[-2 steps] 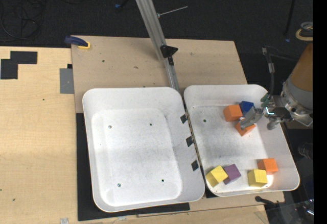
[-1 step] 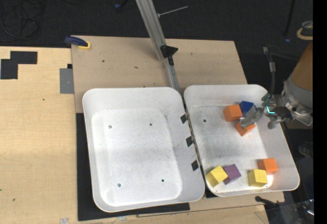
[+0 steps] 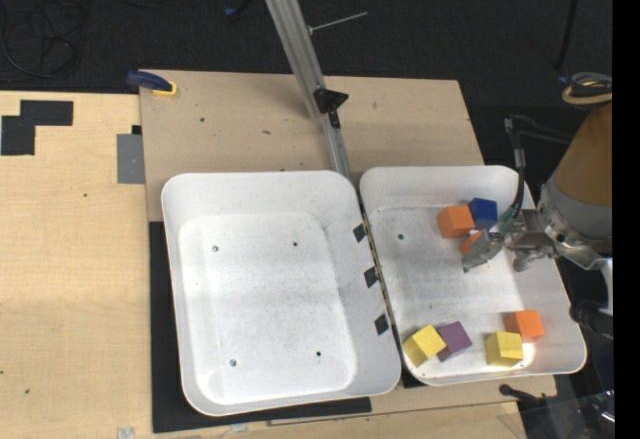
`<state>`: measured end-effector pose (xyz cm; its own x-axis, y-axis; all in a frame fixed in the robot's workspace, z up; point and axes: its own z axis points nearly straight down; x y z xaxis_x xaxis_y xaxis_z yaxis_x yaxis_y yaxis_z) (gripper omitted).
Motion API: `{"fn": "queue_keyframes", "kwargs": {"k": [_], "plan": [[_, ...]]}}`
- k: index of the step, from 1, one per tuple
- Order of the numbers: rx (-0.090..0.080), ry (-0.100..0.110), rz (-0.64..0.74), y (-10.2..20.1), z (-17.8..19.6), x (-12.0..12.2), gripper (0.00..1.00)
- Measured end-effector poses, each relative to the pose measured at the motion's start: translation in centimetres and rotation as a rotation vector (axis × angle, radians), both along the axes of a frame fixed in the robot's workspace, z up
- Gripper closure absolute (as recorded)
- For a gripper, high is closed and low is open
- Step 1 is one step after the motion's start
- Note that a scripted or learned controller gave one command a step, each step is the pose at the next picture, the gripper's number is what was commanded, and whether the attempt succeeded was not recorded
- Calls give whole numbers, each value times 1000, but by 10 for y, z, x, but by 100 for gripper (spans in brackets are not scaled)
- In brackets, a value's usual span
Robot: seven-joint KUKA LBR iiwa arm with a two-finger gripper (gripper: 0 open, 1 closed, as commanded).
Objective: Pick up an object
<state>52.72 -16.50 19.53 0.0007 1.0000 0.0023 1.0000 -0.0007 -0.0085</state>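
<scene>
White plastic makes up the two shallow bins; the left bin spreads wide across the bench, and the right bin beside it carries all the blocks. Next in size comes the grey arm, reaching in from the right with its wrist over the right bin's far edge. Its gripper hangs low in the upper part of that bin, the dark fingers pointing leftward and down. How the fingers stand, spread or pinched, cannot be told at this grain, and nothing can be seen between them.

Smaller now: the orange block sits just up and to the left of the fingertips, very near them, with the blue block touching its right side. A sliver of orange-red shows just above the fingertips; whether it is a separate piece is unclear. Well apart, along the near wall, lie a yellow block touching a purple block, then another yellow block with a second orange block close behind it.

The orange block is likely the target, lying away and to the left of the fingers; the blue neighbour crowds its right face.
</scene>
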Motion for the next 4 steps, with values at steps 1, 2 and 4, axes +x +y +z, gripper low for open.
{"fn": "queue_keyframes", "kwargs": {"k": [1, 2, 4], "plan": [[0, -1, 0, 3, -54, 9, 0], [-1, -8, -1, 4, -104, 10, 0], [-2, -11, 2, 8, -33, 7, 100]]}}
